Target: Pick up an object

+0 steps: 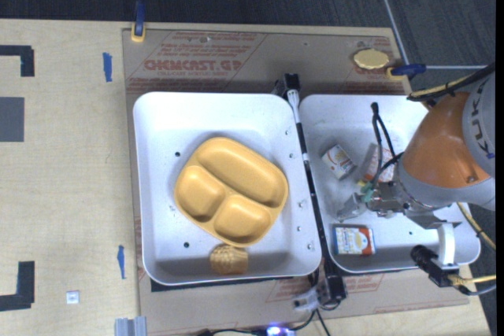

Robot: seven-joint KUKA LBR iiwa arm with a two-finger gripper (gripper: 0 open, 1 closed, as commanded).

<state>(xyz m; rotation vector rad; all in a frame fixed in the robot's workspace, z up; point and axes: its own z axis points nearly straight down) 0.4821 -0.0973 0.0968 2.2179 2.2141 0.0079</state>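
Note:
My gripper (364, 197) is low in the right bin (409, 116), under the orange band of the arm (445, 149). Close to its left side lies a small white and orange box (340, 160), tilted. A flat carton with an orange label (353, 240) lies just below the gripper near the bin's front wall. Something small and greenish (365, 186) shows at the gripper's tip; I cannot tell what it is. In the left bin (157, 122) rests a yellow three-part tray (228, 189), upside down, with a small tan woven ball (228, 258) at its front edge.
A black divider clip (292, 83) sits where the bins meet at the back. A round tan disc (371, 59) lies on the board behind the right bin. Cables run from the arm over the right bin's back half. A black and white fitting (438, 257) sits at the front right corner.

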